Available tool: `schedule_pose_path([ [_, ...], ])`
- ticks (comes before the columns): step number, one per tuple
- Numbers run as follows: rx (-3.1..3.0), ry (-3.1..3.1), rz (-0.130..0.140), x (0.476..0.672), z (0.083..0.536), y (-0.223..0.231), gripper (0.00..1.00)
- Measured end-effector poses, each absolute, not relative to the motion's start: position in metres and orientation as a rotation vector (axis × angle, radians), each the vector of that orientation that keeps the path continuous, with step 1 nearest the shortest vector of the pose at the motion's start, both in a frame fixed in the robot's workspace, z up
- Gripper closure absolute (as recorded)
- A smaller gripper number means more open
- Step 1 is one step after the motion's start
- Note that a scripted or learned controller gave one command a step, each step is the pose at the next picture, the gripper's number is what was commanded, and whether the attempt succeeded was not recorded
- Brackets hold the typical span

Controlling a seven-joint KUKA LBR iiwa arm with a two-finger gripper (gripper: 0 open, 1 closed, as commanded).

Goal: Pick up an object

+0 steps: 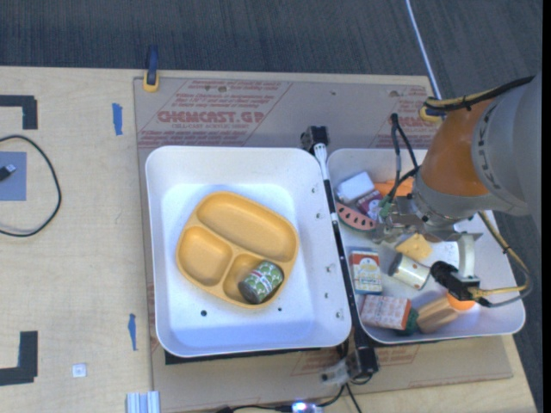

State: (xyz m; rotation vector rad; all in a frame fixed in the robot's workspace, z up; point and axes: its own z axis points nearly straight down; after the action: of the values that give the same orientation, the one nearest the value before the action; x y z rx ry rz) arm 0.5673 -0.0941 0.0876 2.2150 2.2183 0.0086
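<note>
You had the arm (469, 157) reaching in from the right and bent low over the right bin (508, 321), with the hand (398, 222) down among the clutter near that bin's left half; whether it was open or closed you could not tell, since the wrist and cables covered it. The small things were heaped in this bin, probably so that a blind descent would meet something to pick: a white packet (355, 184) at the upper left, a red-and-white carton (366, 271) just below the hand, a pale yellow block (415, 248) just to its right, a patterned red box (385, 311) and a brown piece (435, 314) along the near edge. The carton and the yellow block lay closest to the hand, so one of them looked the likeliest target, though nothing could be seen held. The left bin (168, 317) carried a yellow divided tray (234, 248) with a green-labelled can (260, 281) lying in its lower compartment, well apart from the hand, on the desk (69, 299)
</note>
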Motion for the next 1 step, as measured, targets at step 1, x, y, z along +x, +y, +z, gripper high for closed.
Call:
schedule_pose_path([
  [1,2.217,2.221,0.005,0.5661,0.0865,-0.0941,0.0],
])
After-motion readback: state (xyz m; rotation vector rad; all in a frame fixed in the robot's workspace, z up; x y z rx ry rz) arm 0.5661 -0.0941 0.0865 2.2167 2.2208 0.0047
